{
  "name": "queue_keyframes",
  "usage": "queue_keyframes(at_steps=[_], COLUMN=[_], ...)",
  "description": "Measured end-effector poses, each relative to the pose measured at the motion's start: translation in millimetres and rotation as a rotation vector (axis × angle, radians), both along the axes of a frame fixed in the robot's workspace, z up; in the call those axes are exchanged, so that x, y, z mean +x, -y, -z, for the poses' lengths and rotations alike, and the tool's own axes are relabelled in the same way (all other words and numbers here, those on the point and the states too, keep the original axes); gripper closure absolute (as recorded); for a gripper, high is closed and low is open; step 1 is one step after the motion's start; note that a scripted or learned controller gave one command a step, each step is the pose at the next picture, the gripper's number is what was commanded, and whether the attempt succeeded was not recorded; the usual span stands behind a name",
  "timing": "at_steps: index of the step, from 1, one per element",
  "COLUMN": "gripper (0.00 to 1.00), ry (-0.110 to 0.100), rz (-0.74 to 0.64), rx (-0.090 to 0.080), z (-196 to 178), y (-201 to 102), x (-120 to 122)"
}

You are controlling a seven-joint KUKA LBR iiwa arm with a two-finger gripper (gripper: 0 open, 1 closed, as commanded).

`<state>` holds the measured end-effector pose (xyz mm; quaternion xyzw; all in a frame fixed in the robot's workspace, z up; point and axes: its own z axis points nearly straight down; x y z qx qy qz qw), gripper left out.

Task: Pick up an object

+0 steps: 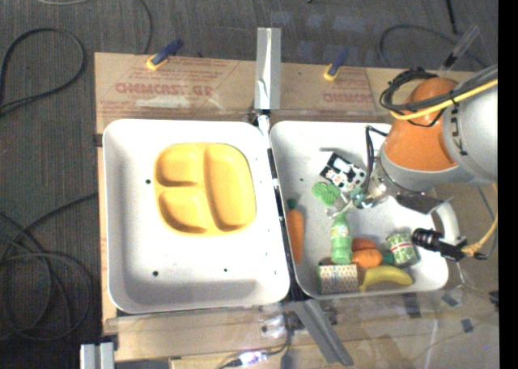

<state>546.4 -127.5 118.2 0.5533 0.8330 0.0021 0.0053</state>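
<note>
Task names no one object; candidates all lie in the right bin (279, 165). Green bottle (340, 238) stands mid-bin, cap end toward the gripper (363, 196), which sits just above it, near the bin's centre. Can't tell whether the gripper is apart or together, or if anything's in it. Black-and-white pack (341, 171) is just beside the gripper, toward the back edge. Green leaf (324, 192) lies left of it. Carrot (295, 234) runs along the left wall. At the front edge: grater (338, 277), banana (385, 277), orange (368, 258), w/ a tin (401, 248) toward the front-right corner. Left bin (129, 278) holds a yellow tray (204, 188), 3 compartments, about mid-bin. Both bins sit on a cardboard-covered bench (186, 88).
</note>
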Motion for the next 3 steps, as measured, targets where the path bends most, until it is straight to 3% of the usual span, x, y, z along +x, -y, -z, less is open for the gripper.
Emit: queue_keyframes(at_steps=[1, 2, 3], gripper=[1.00, 1.00, 1.00], ry=[0.007, 0.005, -0.012], rz=[0.306, 0.305, 0.352], rx=[0.003, 0.005, 0.001], z=[27.3, 19.3, -105.2], y=[-6.9, -8.3, -58.5], x=[-8.6, -8.9, 0.6])
